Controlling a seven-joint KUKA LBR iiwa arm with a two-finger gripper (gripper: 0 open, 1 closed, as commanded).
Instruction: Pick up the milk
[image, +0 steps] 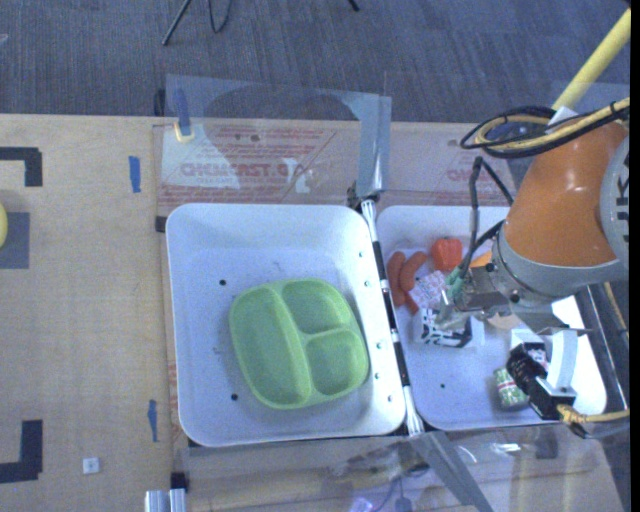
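The milk is a small carton with black and white patches, lying in the right bin near its middle. My gripper hangs directly over the carton's upper end, reaching in from the right under the orange wrist band. The arm hides the carton's right side. I cannot tell whether the gripper touches the carton.
Red and orange toy foods lie at the right bin's back left, with a pale pink packet beside them. A small green item sits at its front right. The left bin holds a green divided plate.
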